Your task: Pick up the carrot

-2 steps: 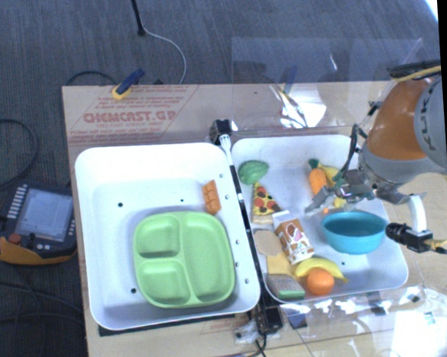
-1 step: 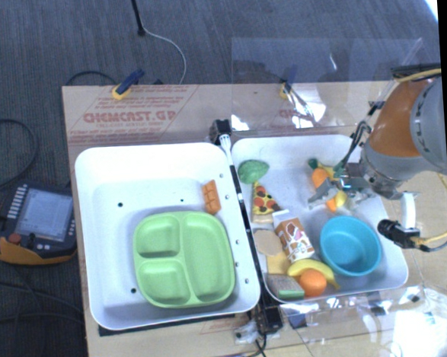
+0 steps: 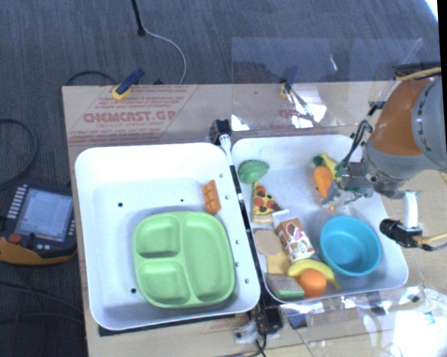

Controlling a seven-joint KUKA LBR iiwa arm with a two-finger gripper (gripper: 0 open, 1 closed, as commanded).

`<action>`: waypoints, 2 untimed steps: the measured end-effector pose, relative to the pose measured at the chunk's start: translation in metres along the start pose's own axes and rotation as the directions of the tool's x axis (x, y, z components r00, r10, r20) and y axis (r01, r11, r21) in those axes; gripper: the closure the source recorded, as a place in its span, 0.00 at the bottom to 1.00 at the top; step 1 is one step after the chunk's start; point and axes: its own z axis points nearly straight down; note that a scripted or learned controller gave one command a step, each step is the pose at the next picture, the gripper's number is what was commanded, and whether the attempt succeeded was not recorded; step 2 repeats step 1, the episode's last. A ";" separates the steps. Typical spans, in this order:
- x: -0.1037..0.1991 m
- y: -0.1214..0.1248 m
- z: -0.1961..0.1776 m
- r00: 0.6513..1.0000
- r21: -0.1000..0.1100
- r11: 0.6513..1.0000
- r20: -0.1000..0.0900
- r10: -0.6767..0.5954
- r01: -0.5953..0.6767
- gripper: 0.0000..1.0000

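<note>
The carrot [image 3: 323, 179] lies at the far right of the right bin [image 3: 298, 150], with the gripper [image 3: 345, 188] just beside it; I cannot tell its state. A misjudged closure could nudge the carrot toward the blue bowl [image 3: 351, 245].

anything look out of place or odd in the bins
One thing: a small orange block sits alone in the left bin by the green tray, apart from the other toys, which are crowded in the right bin.

Red print reading roughly "CHEMCAST GP" on the brown board [image 3: 131, 115] behind the bins
</note>
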 end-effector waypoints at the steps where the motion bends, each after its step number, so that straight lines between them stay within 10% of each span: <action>1: 0.084 -0.037 -0.087 1.000 -0.011 1.000 0.003 0.025 -0.025 1.00; 2: 0.084 -0.037 -0.087 1.000 -0.011 1.000 0.003 0.025 -0.025 1.00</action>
